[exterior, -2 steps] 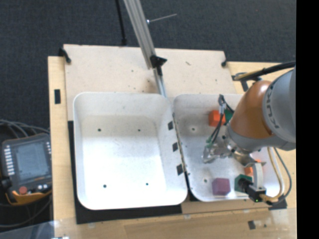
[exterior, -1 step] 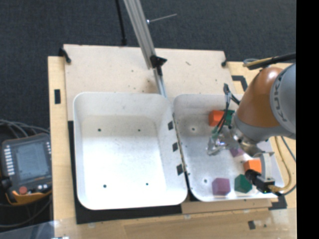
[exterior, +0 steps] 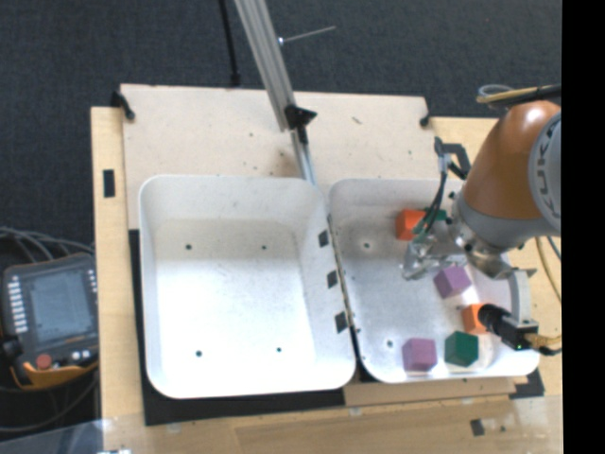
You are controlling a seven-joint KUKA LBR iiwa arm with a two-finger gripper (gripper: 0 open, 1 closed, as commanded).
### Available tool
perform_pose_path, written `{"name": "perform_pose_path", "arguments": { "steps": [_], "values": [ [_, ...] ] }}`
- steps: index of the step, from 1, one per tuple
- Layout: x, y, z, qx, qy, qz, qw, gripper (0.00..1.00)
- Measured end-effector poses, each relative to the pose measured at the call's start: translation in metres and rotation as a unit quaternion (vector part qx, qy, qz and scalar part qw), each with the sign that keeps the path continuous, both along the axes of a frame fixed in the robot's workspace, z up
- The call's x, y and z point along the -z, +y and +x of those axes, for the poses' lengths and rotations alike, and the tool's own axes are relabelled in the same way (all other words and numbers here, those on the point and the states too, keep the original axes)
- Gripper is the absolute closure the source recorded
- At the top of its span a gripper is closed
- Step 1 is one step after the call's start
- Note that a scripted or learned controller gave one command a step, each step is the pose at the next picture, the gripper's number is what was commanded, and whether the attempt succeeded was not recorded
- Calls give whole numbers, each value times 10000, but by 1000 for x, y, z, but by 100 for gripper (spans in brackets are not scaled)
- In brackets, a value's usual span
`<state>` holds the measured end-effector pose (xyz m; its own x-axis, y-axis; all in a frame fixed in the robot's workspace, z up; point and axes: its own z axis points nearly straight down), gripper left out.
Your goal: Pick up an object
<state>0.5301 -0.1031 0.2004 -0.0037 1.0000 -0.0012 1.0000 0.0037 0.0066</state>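
The right bin (exterior: 378, 343) holds several small blocks. An orange block (exterior: 409, 222) lies near its back middle. A purple block (exterior: 452, 280) sits in the middle right, and a second purple block (exterior: 419, 353) is at the front beside a green block (exterior: 461, 348). Another orange block (exterior: 470, 318) lies just behind the green one. My gripper (exterior: 416, 258) hangs low in the right bin, just in front of the back orange block and left of the middle purple block. I see nothing held in it.
The left bin (exterior: 151, 282) stands alongside, its rim meeting the right bin's at the centre. A slanted metal rail (exterior: 269, 64) rises behind the bins. The arm's orange band (exterior: 510, 159) looms over the right bin's far right. A teach pendant (exterior: 52, 310) lies off the bench at left.
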Motion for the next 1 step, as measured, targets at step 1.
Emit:
{"name": "perform_pose_path", "arguments": {
  "steps": [1],
  "values": [
    [-44, 1, 0, -5, -2, 1, 10000, 100]
  ]
}}
